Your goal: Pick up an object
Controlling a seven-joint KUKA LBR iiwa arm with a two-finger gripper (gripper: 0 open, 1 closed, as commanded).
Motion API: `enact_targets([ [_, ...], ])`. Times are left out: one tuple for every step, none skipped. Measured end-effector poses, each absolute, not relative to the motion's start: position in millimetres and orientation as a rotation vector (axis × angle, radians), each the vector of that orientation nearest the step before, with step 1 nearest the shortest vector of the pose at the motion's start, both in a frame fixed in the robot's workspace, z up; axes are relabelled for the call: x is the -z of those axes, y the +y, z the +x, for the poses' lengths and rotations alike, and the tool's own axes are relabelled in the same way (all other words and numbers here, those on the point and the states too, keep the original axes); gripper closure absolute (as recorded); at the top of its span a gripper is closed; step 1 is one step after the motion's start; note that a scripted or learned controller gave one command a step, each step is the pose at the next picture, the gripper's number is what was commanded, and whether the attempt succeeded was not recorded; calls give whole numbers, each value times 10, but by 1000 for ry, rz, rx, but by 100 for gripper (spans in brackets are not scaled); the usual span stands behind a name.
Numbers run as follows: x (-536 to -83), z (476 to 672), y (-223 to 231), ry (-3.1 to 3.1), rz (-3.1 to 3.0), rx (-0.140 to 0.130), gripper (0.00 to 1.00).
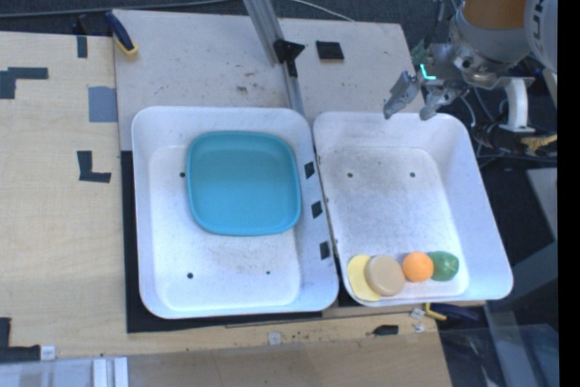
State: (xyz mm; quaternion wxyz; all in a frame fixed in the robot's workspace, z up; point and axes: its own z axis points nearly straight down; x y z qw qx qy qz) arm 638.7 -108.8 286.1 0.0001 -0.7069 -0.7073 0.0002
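Orange band up top, grey metal below: the arm comes in from three o'clock and its two-finger gripper (pixel 412 101) hangs over the far rim of the right-hand shallow white plastic bin (pixel 471 186), at about twelve o'clock of that bin. The two fingers stand splayed apart with daylight between them, and nothing sits in that gap.

The candidates are all down at the six o'clock wall of that same bin, huddled in a row: a flat pale yellow disc (pixel 360 278), a rounded beige puck (pixel 385 275) lying partly over it, a small glossy orange ball (pixel 418 266) and a dark green rounded piece (pixel 444 265) touching it on the three o'clock side. So the gripper and the pickings are well apart, at opposite ends of the bin.

My read: this is the approach, with the reach not yet made. The orange ball looks the best bet, but it is smooth, likely to roll, and hemmed in by neighbours and the bin wall. Coming straight down with the fingers straddling it along the twelve-to-six line should avoid shoving the beige puck or the green piece.

Over at nine o'clock, the left white bin (pixel 154 204) carries a smooth teal square plate with rounded corners (pixel 243 182); flat and wide, a poor fit for those fingers.
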Motion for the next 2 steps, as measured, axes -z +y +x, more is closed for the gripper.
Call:
enact_targets([
  [-2861,6387,-1088,-2222,-2221,-1,0],
  [-2302,6388,-985,-2220,-2218,-5,0],
])
